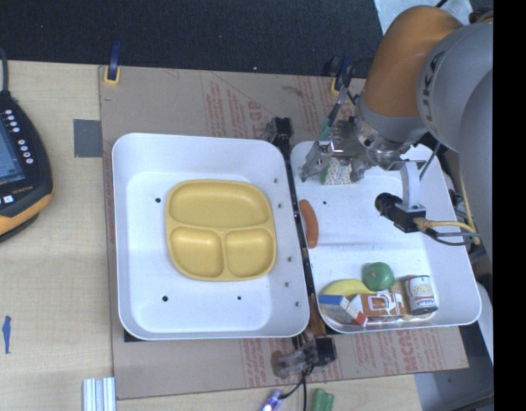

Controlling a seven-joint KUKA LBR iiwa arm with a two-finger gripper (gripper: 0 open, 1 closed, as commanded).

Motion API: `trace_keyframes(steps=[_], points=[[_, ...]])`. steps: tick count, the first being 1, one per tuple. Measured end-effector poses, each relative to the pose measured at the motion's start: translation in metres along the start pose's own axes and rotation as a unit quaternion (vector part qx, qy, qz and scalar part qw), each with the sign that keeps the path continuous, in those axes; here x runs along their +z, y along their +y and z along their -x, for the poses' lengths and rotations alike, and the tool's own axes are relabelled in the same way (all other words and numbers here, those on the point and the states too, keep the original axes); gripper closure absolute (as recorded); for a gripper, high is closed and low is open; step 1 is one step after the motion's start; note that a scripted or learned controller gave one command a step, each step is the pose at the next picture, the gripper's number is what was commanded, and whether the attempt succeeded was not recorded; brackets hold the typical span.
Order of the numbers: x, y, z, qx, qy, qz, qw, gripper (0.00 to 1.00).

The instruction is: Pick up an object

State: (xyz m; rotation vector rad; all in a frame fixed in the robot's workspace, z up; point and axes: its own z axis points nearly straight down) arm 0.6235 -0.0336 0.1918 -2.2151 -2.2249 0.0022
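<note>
Up top, jaws (333,168) over small pale object (337,175), half hidden; jaw state unreadable.

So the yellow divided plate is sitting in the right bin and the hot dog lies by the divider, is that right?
Not quite. The camera view shows the yellow divided plate sitting in the left bin, not the right one. The rest holds: the hot dog lies by the divider, just inside the right bin.
</note>
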Motion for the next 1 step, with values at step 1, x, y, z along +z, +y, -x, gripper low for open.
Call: trace_keyframes(steps=[1], points=[[0.0004,-0.0578,-0.0189,0.0,-0.001,-0.001,1.0,0.0]])
